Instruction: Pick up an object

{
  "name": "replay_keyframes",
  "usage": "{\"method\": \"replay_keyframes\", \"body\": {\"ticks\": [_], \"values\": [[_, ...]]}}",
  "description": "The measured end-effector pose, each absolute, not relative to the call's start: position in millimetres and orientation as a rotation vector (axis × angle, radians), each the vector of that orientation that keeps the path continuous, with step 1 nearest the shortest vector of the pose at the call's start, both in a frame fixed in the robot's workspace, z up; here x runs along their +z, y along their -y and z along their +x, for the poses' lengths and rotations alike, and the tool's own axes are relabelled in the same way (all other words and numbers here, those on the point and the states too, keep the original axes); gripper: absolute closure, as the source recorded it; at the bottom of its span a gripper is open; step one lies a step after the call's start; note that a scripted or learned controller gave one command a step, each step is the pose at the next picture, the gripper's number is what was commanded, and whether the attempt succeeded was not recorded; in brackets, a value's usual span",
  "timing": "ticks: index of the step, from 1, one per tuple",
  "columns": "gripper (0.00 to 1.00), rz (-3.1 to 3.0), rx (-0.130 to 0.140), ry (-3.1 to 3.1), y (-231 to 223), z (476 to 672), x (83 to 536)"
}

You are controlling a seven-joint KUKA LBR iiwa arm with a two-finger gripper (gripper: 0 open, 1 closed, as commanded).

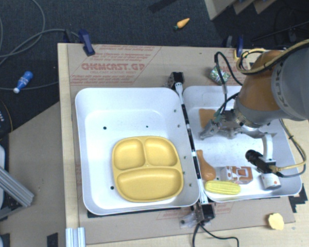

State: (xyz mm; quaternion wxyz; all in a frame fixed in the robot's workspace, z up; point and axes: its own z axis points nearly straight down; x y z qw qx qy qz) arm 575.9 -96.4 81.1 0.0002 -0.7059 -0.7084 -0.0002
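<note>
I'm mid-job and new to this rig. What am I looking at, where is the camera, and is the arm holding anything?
One fixed camera looks down at a slant on a bench with two white bins. The grey arm reaches in from the right, and its gripper sits low in the right bin. That bin holds a corn cob, an orange-brown piece, a printed packet and a tan piece beside the gripper. The left bin holds a yellow divided plate. Whether anything is held is not clear.

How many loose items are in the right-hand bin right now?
4: a tan piece at the far left, an orange-brown piece by the left wall, a corn cob at the front, a printed packet beside it. The arm may hide more.
</note>
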Motion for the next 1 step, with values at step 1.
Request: {"method": "replay_keyframes", "body": {"ticks": [1], "values": [[0.0,-2.222,-0.007,2.231,97.4,658.8,85.6]]}}
